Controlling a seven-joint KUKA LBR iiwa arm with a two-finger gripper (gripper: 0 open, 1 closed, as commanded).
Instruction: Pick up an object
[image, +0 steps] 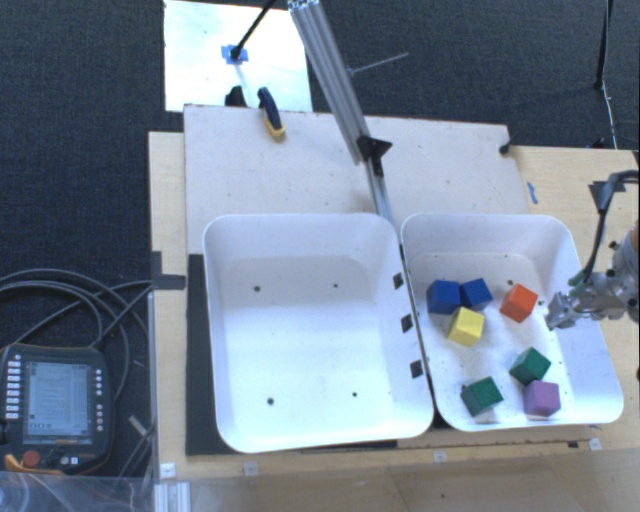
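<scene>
Lying nearest the lens, the purple block (541, 397) is sitting in the right bin (500, 228) among other blocks. Over that bin's right rim the end effector (562, 312) is hovering, carrying nothing; its opening I cannot tell. Descending there risks striking the rim.

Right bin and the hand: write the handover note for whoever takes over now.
Hand: at the right bin's right wall, above the rim, nothing seen between its parts; open or shut is unclear.
Things, all in the right bin: two blue cubes touching, yellow cube just below them, orange cube nearest the hand, two green cubes, purple cube.
Done: nothing lifted.
Left: pick any one cube; orange looks the shortest reach.
</scene>
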